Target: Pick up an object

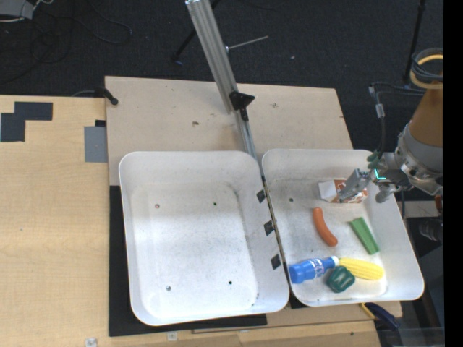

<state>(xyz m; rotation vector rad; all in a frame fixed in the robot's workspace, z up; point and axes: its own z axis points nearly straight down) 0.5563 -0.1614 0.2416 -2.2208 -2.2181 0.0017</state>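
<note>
Two shallow white bins side by side, right bin (409,266) holding an orange sausage-shaped toy (325,226), green stick (364,236), blue bottle (312,269), yellow corn cob (362,269), dark green cap (340,280), gripper (352,188) low over small white-and-red item (331,190), grip state cannot be told.

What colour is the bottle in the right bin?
Blue, with a white cap; bottle, camera view.

Bins — two, white (192,237) (405,280). One each: sausage (325,226), green stick (364,236), blue bottle (312,269), corn cob (361,269), teal piece (340,280).
</note>
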